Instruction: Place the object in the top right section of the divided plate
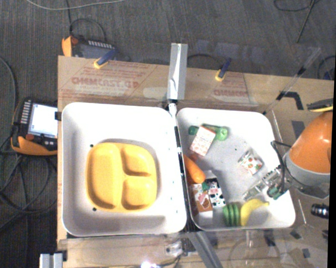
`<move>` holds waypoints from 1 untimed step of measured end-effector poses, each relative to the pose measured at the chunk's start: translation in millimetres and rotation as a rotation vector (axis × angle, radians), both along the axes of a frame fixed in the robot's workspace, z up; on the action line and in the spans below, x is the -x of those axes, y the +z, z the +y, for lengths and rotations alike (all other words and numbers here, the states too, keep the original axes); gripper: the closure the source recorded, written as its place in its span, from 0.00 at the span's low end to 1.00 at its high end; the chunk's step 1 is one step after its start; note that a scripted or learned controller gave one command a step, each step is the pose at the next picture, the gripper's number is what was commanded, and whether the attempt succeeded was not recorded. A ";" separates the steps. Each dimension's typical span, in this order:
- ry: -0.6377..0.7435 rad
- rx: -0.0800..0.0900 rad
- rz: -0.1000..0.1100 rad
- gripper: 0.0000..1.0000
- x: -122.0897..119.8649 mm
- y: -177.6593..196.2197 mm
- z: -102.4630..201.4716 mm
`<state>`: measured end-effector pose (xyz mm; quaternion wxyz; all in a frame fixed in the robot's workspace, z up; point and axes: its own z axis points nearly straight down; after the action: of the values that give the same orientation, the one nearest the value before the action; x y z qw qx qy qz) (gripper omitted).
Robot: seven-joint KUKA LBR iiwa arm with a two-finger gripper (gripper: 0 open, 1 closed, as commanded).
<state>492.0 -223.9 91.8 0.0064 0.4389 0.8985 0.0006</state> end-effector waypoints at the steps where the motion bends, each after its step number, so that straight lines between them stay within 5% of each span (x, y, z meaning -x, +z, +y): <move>1: 0.002 -0.003 -0.001 1.00 -1.3 8.3 2.1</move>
<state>493.3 -221.8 100.0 0.0063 0.4380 0.8989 0.0022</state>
